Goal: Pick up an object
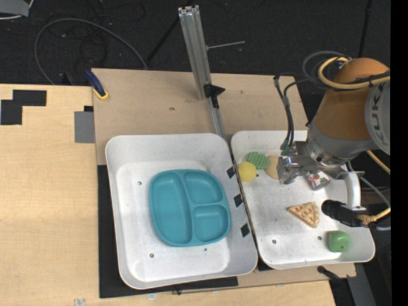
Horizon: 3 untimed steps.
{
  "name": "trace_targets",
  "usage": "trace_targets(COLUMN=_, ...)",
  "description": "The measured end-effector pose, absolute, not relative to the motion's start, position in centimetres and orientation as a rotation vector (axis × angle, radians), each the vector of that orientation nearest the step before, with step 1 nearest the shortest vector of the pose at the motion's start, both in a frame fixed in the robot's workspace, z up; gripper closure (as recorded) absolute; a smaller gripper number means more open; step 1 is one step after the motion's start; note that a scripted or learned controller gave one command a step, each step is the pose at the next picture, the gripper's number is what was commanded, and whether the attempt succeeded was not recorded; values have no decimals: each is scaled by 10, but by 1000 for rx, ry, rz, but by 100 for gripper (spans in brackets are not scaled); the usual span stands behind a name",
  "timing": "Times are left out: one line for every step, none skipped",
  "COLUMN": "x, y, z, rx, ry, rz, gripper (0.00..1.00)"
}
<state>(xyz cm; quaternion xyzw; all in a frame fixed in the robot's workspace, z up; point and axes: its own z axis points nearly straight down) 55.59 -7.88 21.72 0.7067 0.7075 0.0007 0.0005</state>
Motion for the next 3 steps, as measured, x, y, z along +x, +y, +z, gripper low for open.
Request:
trace_targets(x=556, y=-80, z=243, rx=2220, ry=2222, rz=0, gripper=100)
trace_targets(x=569, y=-31, z=249, rx=2219, ry=2227, rz=-1, gripper=100)
trace_targets(x=574, y=26, z=237, rx=2220, ry=2230, rz=-4, gripper=100)
